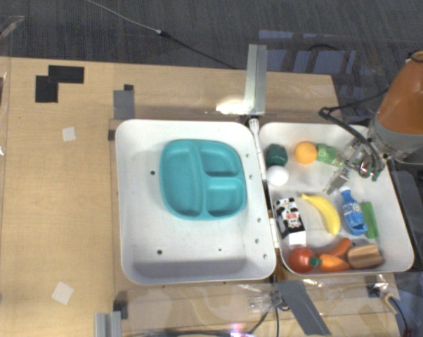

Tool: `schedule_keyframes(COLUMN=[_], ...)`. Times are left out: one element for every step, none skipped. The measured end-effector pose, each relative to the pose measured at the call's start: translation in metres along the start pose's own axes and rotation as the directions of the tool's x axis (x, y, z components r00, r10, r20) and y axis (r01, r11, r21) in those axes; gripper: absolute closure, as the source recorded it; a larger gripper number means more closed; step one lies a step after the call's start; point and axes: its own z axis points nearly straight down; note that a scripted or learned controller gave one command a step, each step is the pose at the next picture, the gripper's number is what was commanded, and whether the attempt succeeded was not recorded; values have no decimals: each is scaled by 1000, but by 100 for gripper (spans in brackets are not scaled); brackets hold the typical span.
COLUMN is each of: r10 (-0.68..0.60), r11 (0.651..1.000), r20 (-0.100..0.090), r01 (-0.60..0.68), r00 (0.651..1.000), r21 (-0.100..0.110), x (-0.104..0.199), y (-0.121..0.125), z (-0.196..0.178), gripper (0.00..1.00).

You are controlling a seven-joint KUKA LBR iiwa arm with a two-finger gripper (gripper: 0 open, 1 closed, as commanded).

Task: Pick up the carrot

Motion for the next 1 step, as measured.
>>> schedule_keyframes(r10=[-48], r11=[999], r20=[-2], r01=[48], r00=[999], r21=[-4], x=[16], y=[70], z=[40], gripper=[0])
